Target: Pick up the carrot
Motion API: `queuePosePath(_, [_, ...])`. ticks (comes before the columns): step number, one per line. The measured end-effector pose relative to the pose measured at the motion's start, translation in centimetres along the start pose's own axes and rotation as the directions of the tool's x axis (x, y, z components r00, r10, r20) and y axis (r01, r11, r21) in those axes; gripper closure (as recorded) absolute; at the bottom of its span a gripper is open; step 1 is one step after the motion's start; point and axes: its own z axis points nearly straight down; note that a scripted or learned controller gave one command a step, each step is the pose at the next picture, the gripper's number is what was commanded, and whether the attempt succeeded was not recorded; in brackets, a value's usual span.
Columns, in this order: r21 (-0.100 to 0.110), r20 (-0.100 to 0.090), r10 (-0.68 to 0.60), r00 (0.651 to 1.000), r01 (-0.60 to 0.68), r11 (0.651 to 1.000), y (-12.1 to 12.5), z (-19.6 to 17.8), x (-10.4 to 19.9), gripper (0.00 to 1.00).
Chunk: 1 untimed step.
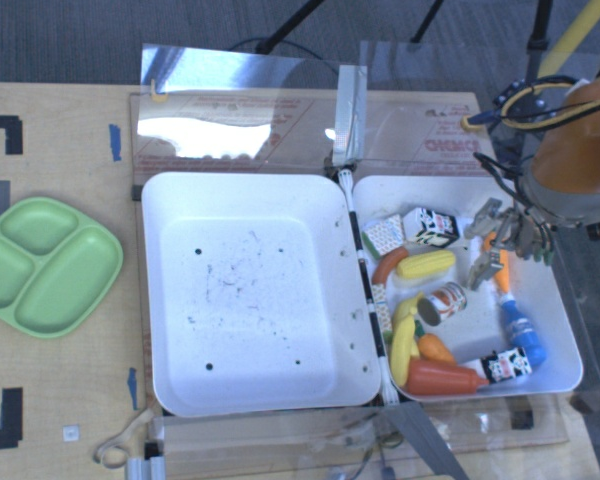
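bench (60,128): wood top, carries both bins side by side, blue tape marks near the left edge
left bin (180,208): white, shallow, bare scuffed floor; probably the drop side, since the toys are all next door
right bin (565,353): white, toys piled toward its left wall and front edge, likely tipped in loose, not arranged
arm (570,158): grey with orange band, reaches in from the right, wrist over the right bin's far right part
green tray (45,268): three-part plate, well apart on the bench's left, not in play
gripper (492,251): fingers apart, pointing down-left into the bin; an orange stick-like piece sits just beside or between them, contact unclear, so no hold claimed
carrot (445,376): my guess is the red-orange tapered piece at the right bin's front edge, touching the banana; well apart from the gripper
banana (403,343): yellow, along the left wall
corn (425,264): yellow, mid-bin, beside a small can (442,303)
blue bottle (520,330): lies below the gripper, near the right wall
step: judged as approach, carrot not lifted
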Motion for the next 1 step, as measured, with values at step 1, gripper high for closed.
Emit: queuePosePath(1, [-0.001,0.004,0.127,0.992,-0.127,0.992,0.5,-0.01,-1.25,0.0])
